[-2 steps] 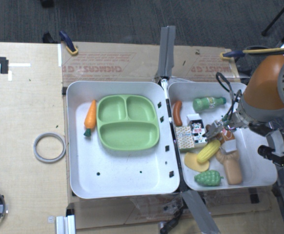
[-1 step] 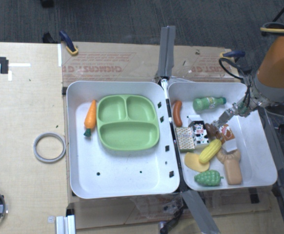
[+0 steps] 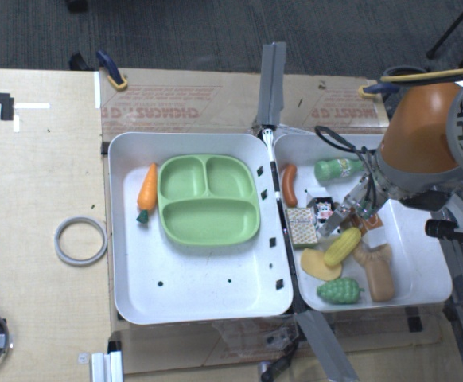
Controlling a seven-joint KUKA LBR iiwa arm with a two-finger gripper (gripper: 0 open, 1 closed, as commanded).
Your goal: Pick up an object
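2 shallow white bins are seen side by side on the surface. The left bin is taken up in its upper half by a green divided tray with a toy carrot just beside it; its lower half is bare floor, well to the left of the pincer. The right bin is crowded: little open floor is left except along its right wall, below and right of the pincer.

The pincer is lowered into the middle of the right bin, among the objects. A yellow corn cob lies just below it, apparently touching or nearly touching the tip. A small dark printed box sits just to its left, and a patterned packet further left. A red sausage lies up and left, a green bottle above. A yellow slice, a green bumpy toy and a tan piece lie below.

How far the pincer is open cannot be told, and nothing is seen gripped in it.
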